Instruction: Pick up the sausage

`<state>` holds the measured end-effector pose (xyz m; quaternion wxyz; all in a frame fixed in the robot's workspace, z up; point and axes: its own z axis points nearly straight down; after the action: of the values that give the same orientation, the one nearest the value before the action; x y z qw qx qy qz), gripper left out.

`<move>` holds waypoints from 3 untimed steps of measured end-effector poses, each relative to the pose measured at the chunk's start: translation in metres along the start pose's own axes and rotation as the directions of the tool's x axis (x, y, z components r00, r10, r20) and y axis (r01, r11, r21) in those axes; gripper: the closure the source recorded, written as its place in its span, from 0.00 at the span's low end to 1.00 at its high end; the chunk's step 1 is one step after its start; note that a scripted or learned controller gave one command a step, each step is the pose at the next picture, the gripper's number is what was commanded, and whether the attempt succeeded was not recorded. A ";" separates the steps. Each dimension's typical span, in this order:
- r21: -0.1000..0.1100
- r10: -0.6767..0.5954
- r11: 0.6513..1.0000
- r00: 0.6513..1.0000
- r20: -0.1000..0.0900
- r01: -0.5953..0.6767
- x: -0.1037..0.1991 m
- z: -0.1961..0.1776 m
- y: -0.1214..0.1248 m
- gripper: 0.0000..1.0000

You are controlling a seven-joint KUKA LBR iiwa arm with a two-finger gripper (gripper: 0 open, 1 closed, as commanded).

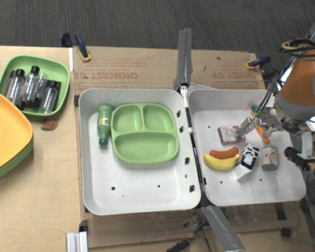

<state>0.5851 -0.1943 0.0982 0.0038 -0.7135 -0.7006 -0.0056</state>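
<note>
Sausage [224, 153] in right bin [283, 196], touching top of banana [221, 162]. Pink pack [228, 134] at its 12 o'clock. Black-white box [248, 157] and can [269, 158] at 3 o'clock. Gripper [248, 125] near pack, grip unclear.

Dark grey carpet floor [147, 9]; wooden bench [42, 193]; cardboard sheet [131, 67].

Red sausage [224, 153] lying flat; right bin [283, 193].
</note>
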 end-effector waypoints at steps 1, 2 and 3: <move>0.000 0.000 1.000 1.000 0.000 0.000 0.000 0.000 0.000 0.00; 0.000 0.000 1.000 1.000 0.000 0.000 0.000 0.000 0.000 0.00; 0.000 0.000 1.000 1.000 0.000 0.000 0.000 0.000 0.000 0.00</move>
<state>0.5851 -0.1943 0.0981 0.0037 -0.7135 -0.7006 -0.0057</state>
